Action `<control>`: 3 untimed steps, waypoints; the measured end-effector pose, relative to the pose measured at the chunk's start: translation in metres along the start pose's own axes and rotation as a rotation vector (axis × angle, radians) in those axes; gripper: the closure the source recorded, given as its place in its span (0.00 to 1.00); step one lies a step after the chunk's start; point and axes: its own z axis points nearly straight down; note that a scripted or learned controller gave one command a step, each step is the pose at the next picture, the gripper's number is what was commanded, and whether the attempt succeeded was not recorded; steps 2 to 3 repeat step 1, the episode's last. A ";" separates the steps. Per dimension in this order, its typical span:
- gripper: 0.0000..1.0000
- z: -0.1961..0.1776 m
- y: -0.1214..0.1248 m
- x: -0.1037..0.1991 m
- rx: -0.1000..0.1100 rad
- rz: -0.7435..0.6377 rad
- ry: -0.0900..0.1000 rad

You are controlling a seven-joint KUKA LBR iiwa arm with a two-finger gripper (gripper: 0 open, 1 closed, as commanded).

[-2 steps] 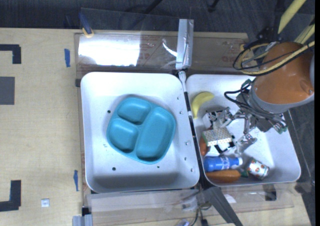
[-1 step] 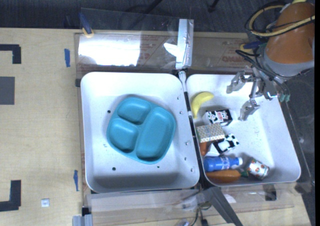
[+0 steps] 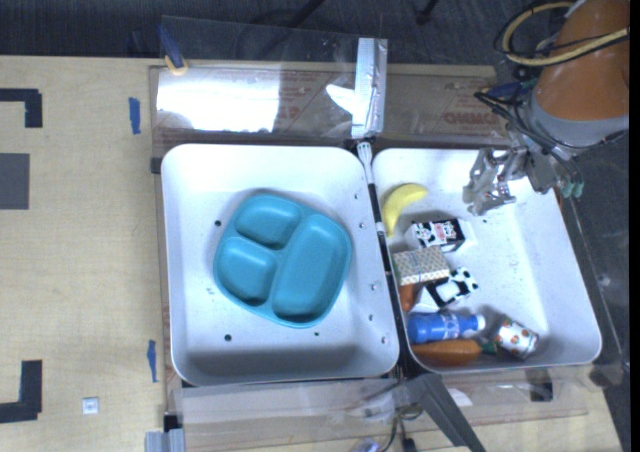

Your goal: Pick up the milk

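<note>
1. Against the right bin's point(image 3: 560, 240) left wall, the milk carton point(image 3: 437, 234) lies just below the banana point(image 3: 402, 202).
2. Gripper point(image 3: 487, 190) hovers at its two o'clock, jaws apart, holding nothing.
3. Probably light, stiff toy; pinch its flat sides.

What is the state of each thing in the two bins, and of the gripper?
gripper: over the right bin's upper part, holding nothing visible
milk carton: lying in the right bin, not grasped
banana: lying by the divider
blue bottle: lying on its side
can: lying on its side
blue tray: flat in the left bin, compartments empty
right bin: holds the small items
</note>
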 end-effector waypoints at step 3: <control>1.00 -0.024 -0.046 0.042 0.005 0.544 0.014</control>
